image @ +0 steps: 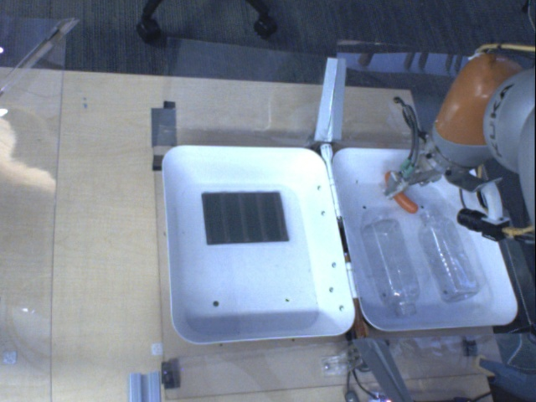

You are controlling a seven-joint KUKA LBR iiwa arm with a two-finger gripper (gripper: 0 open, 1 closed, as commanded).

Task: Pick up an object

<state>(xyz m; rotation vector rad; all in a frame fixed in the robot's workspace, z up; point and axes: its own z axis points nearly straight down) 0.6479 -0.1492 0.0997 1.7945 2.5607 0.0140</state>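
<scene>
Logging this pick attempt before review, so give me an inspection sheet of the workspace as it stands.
Surface: wooden bench bearing two white bins side by side.
Job's things: right bin holds two clear plastic bottles lying flat and a small orange object near its far side.
Clutter: left bin holds a dark ribbed rectangular pad.
Grippers: gripper low over the orange object; finger state hidden.
Cables: dark cables by the wrist, more at the bench's near edge.
Surroundings: chair base on dark carpet.
</scene>
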